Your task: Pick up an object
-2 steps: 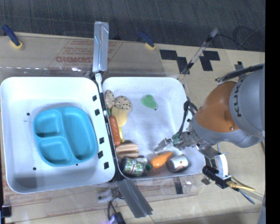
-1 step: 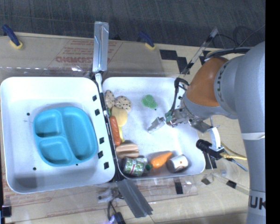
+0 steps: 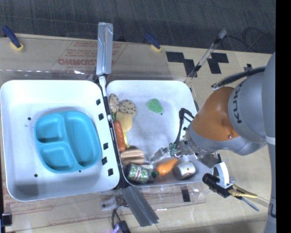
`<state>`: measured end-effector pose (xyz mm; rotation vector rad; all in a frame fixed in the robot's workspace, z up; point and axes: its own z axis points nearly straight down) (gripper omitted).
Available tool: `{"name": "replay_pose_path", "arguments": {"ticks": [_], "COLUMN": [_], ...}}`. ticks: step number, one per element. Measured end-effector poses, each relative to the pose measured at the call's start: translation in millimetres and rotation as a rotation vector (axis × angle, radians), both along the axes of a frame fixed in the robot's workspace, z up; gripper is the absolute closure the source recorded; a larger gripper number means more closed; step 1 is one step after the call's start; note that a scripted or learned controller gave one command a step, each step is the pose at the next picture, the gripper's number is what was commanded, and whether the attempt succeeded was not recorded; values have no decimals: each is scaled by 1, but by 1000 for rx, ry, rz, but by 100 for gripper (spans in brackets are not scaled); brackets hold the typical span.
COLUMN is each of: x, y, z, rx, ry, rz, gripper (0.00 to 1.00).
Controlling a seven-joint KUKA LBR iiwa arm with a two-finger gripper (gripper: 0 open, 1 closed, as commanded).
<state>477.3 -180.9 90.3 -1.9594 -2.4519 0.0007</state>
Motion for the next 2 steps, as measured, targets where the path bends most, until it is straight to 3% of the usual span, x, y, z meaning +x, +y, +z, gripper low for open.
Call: {"name": "replay_pose_path", "arguments": {"ticks": [1, 2], "x": [114, 21], "y": [-18, 11], "z": [0, 0], "rx": [-1, 0], "ry": [-3, 0], "rz": [62, 81], "gripper": [0, 0]}}
